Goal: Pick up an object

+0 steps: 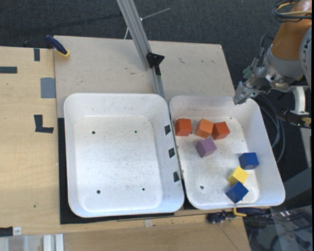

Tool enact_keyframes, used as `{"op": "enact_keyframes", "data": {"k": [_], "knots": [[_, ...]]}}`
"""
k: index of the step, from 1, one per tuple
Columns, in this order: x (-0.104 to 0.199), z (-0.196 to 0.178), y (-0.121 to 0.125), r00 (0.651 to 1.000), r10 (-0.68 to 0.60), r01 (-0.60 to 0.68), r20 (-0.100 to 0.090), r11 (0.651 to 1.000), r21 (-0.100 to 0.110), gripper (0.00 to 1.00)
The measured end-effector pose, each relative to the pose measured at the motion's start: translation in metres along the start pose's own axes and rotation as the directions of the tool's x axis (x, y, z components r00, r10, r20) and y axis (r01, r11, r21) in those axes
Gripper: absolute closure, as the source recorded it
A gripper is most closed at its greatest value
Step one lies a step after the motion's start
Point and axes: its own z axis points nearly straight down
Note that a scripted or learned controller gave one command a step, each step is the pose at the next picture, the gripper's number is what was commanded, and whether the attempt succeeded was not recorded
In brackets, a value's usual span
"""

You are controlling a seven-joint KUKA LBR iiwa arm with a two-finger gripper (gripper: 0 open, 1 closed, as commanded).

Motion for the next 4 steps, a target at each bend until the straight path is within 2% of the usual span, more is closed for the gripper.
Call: {"op": "enact_keyframes", "data": {"k": [1,3,4], "knots": [[0.000,-0.054,0.002,1.000,-0.001,0.001,0.001,1.000,-0.002,1.00],[0.104,-0.064,-0.035,1.000,-0.005,0.005,-0.003,1.000,0.005,1.00],[0.149,-0.048,-0.055,1.000,-0.004,0.004,-0.003,1.000,0.008,1.00]]}}
